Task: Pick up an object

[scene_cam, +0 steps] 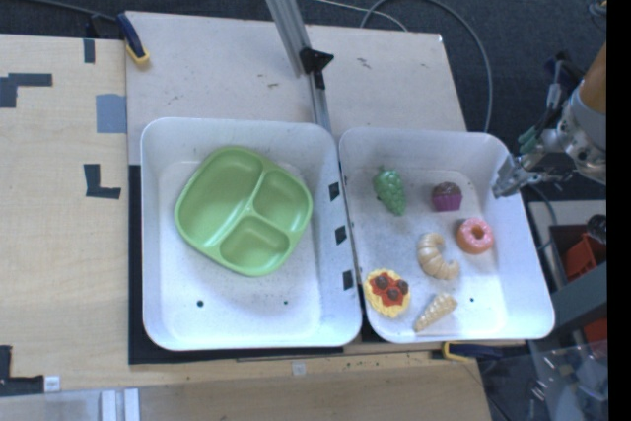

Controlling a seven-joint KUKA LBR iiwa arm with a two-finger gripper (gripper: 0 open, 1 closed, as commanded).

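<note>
Pale wood bench with two shallow white plastic bins: the left bin (158, 212) has a glossy green divided plate (244, 210), the right bin (513, 281) holds toy food, including a pink frosted donut (474, 236). The grey gripper (515, 175) sits over that bin's right rim, just up-right of the donut, apparently holding nothing; can't tell how wide it's open.

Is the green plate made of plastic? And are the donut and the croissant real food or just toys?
The green plate looks like plastic: one even lime colour, smooth moulded dividers, a soft shine. The donut seems a toy, probably plastic or rubber, with flat pink icing that looks painted. The croissant also looks moulded, pale and smooth with no flaky crumbs. The view cannot settle hard or soft.
</note>
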